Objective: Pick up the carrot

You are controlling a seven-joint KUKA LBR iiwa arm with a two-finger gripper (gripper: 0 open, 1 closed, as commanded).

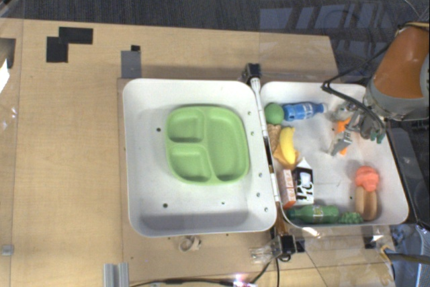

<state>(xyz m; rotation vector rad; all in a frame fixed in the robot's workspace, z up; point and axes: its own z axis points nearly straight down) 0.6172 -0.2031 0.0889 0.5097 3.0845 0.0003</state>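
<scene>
One orange carrot (pixel 342 136), partly hidden at blurred gripper (pixel 347 138)

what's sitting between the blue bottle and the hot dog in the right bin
In the camera view, the tool sits between the blue bottle and the hot dog, with something orange, likely the carrot, at it, and an orange-pink item.

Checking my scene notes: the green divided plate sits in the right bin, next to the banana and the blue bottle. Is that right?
Not quite. The camera view shows the green divided plate in the left bin, by itself. The banana and the blue bottle lie in the right bin, across the divider from the plate.
</scene>
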